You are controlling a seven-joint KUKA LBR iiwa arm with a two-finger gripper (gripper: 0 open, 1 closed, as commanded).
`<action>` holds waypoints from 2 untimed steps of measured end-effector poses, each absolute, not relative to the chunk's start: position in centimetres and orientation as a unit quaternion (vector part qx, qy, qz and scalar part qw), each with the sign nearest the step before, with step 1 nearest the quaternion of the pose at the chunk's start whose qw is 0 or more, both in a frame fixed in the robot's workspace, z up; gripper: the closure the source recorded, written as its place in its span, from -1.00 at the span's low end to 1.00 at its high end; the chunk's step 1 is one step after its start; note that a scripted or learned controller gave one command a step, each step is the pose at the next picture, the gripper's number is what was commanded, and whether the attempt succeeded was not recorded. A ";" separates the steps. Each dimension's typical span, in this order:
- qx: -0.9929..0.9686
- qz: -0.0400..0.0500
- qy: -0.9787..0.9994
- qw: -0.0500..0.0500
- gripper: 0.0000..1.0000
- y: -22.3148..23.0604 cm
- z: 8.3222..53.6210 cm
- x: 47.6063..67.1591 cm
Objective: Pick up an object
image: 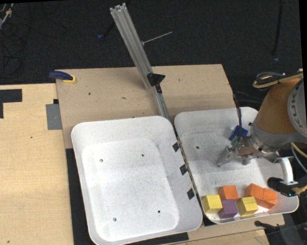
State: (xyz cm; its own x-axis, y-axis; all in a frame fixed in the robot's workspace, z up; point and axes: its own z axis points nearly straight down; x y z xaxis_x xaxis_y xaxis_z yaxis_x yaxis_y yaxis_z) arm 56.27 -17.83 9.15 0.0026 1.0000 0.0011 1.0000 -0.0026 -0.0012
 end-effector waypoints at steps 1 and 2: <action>-0.711 0.000 -0.704 0.002 1.00 -17.9 10.2 56.2; -0.707 -0.001 -0.708 -0.001 1.00 -18.0 16.3 56.9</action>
State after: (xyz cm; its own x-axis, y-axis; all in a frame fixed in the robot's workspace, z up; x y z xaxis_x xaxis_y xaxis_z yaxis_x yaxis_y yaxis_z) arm 56.94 -17.95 16.27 -0.0011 1.0000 -0.0008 1.0000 0.0011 0.0032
